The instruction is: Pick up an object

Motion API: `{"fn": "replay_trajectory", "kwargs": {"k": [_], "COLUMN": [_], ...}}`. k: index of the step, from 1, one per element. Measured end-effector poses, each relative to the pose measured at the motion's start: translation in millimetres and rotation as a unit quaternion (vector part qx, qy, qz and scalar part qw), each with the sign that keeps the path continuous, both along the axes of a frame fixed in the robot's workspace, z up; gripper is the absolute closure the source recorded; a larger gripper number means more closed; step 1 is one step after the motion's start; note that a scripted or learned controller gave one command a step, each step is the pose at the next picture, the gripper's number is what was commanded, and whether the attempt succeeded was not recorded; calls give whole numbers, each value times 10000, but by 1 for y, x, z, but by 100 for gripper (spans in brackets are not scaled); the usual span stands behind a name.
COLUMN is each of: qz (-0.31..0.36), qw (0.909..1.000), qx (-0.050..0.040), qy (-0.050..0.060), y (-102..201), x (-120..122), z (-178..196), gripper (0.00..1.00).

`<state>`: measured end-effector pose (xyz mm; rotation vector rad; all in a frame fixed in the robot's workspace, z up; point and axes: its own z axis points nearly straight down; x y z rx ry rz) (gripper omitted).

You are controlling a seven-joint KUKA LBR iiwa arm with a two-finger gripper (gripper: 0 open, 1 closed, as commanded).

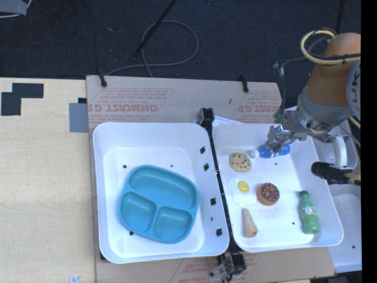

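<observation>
While hovering low over the right bin [330, 232] at about one o'clock of its floor, gripper [275, 139] down from the grey-and-orange arm [330, 81], right on top of a small blue object [274, 152]. Touching it or just above: hard to call from this slant. Fingers too dark and small to read, so spread or pressed together cannot be told, and nothing seen pinched between them. No claim of a hold, then.

Moving outward: just at eight o'clock from the gripper, a speckled cookie [240, 162]. Further toward six, a fried egg [242, 187] with its yellow yolk, and just beside it at three o'clock a chocolate donut [268, 194]. Below those, near the bin's six o'clock edge, an ice-cream cone [250, 223] lying on its side. Off at four o'clock, well apart from the gripper, a green bottle [308, 212], also lying down. Across the divider, in the left bin [103, 158], a blue sectioned plate [159, 203] sitting alone, all of it on the cardboard-covered surface [147, 102].

Step in hand, by the look of it: the reach-and-grasp on the blue object, lift not yet done. Next move probably calls for closing squarely on that piece, then rising straight up, clear of the bin's back wall. Risk: small, low item near the wall, easy to nudge away or miss.
</observation>
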<state>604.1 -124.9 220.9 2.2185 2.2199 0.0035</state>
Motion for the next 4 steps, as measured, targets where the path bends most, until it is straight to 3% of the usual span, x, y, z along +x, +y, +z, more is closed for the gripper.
{"fn": "replay_trajectory", "kwargs": {"k": [1,4], "qz": [1,14], "qw": [10000,10000], "qx": [1,10], "qy": [9,51], "y": [-1,150], "x": [0,-41], "z": [42,21], "gripper": [100,100]}}
